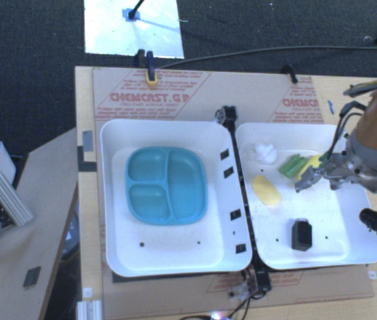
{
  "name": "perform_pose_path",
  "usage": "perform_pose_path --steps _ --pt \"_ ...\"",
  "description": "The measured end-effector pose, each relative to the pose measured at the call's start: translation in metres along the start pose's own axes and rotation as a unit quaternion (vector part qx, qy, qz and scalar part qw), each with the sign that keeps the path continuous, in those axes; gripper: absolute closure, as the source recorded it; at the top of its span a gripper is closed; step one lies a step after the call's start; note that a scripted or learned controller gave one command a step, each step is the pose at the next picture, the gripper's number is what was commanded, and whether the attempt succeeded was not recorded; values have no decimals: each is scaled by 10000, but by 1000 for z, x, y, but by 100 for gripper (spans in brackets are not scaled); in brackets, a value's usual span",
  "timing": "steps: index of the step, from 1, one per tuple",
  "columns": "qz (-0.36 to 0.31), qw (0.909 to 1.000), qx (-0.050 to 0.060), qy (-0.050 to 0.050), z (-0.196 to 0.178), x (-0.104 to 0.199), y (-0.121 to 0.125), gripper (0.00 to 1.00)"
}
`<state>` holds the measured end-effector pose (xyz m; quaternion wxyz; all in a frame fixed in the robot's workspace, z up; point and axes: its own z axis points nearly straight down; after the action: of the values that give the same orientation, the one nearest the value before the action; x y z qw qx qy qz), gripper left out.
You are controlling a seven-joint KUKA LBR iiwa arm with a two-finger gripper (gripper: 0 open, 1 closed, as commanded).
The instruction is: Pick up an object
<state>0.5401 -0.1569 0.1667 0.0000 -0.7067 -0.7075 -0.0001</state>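
Dark carpet surrounds the desk (175, 85), on which two shallow white bins are set side by side. A teal divided plate (167, 185) lies in the left bin (118, 245). Four small things are scattered in the right bin (348, 245): a white crumpled piece (265, 153) near the back, a green and yellow piece (297, 165) just beside it, a pale yellow oval (265, 190) toward the middle divider, and a small black block (301, 235) near the front.

The hand (306, 181) is seen low over the right bin, just beside the green and yellow piece and near the yellow oval. Whether it is released or clenched cannot be told, and nothing is seen to be grasped.

All four pieces are judged light. The yellow oval looks smooth and rounded, so slipping may be expected unless it is taken across its narrow width at the middle. The black block appears stiff and flat-sided and would probably be held most securely across its short sides. The white piece is likely soft and compressible. The green and yellow piece, being nearest, could be taken across its narrow width.
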Motion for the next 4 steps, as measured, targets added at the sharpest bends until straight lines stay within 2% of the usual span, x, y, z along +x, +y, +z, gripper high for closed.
perform_pose_path --steps 1,2,4 --pt "2 10000 4 1 62 4 2 0" --pt "4 10000 -9 -4 49 3 2 100" --pt "-15 10000 -27 -10 -53 -2 13 100"
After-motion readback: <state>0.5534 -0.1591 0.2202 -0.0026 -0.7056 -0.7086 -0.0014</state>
